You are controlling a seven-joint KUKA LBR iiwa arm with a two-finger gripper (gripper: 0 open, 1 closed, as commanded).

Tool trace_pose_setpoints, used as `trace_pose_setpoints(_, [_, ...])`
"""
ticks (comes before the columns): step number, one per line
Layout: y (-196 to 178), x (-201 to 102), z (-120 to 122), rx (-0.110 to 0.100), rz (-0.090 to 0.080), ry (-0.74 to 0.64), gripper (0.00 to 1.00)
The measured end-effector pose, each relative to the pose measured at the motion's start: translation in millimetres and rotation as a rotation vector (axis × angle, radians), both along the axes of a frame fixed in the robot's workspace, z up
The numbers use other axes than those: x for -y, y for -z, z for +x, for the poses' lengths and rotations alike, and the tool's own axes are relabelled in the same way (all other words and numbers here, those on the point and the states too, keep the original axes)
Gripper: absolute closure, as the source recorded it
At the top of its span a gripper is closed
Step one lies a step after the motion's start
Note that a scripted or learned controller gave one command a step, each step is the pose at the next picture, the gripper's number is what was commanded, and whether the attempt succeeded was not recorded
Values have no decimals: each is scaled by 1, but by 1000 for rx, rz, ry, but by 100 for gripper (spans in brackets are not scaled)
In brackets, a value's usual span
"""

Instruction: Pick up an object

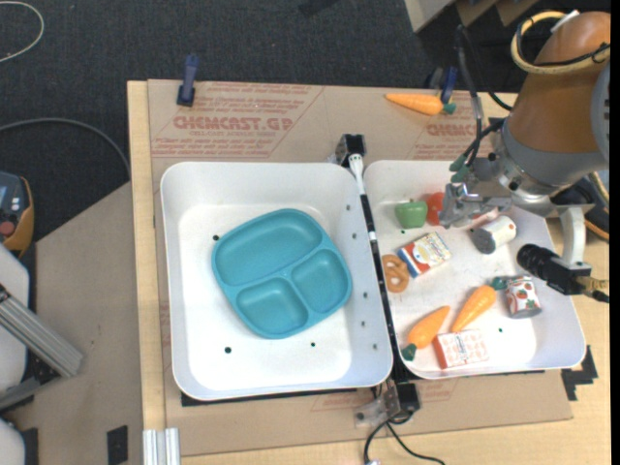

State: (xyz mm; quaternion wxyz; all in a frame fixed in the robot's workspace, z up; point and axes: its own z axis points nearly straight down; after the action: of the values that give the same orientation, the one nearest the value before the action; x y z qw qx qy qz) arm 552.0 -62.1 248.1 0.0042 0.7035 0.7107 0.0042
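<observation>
Your arm (557,105) comes in from three o'clock, its orange band bulging above a grey wrist, and bends down over the upper part of the right bin (572,352). The metal pincer (463,206) hangs low at that bin's eleven o'clock; you cannot tell from this angle how far it is spread or whether it has anything in its grip. Just beside it, toward nine o'clock, sit a small green block (412,212) and a red piece (435,204), too close to judge contact. A white cylinder (495,232) lies at the pincer's four o'clock. Nearer the bin's centre you have a small printed carton (425,254), a brown pretzel shape (394,273), two glossy orange carrots (474,307), a red-and-white box (462,348) at six o'clock, and a small patterned cube (521,297). The left bin (194,356) is smooth white plastic holding a teal divided plate (281,272) with three compartments. Another carrot (415,104) lies on the brown cardboard tabletop (252,124) at twelve o'clock.
</observation>
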Motion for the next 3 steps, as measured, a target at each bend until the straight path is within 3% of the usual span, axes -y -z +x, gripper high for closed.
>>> trace_pose_setpoints(1, [-28,26,-45,-12,0,13,100])
trace_pose_setpoints(2, [-38,-47,-38,-9,1,2,100])
trace_pose_setpoints(3, [-23,-95,-75,-17,3,5,100])
